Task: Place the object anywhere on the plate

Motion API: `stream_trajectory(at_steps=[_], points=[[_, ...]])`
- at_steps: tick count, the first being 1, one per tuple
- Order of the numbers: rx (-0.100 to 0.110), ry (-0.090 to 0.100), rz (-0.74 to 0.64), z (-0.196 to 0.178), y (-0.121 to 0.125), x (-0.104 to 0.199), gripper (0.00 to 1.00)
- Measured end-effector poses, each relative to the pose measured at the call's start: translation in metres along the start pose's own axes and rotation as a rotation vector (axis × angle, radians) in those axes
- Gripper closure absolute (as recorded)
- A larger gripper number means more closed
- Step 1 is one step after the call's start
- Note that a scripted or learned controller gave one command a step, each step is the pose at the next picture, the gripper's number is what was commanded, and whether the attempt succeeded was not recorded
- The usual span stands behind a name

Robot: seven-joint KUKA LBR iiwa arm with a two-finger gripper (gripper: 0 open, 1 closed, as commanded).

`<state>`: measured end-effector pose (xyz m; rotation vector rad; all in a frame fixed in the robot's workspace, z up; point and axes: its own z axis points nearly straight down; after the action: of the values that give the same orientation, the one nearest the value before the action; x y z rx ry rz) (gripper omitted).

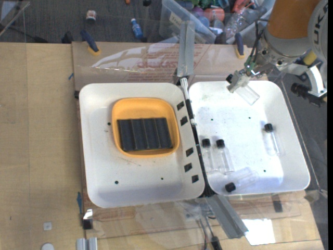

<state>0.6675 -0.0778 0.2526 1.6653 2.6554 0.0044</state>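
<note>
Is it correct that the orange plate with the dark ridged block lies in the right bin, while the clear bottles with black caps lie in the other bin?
Not quite. The camera view shows the orange plate, with the dark ridged block on it, in the left bin, not the right. The clear bottles with black caps lie in the right bin.

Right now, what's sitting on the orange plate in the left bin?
A dark ribbed rectangular block lies flat on the orange plate, covering most of its floor. The plate surface beneath the block is hidden.
</note>
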Motion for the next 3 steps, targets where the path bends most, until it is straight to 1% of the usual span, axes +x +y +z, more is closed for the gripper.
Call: stream_trajectory(at_steps=[1,2,3], points=[[0.000,-0.001,-0.124,-0.024,-0.003,-0.007,1.00],[0.000,-0.001,-0.161,-0.045,-0.012,-0.026,1.00],[0.000,-0.001,-0.203,-0.124,-0.039,-0.082,1.00]])
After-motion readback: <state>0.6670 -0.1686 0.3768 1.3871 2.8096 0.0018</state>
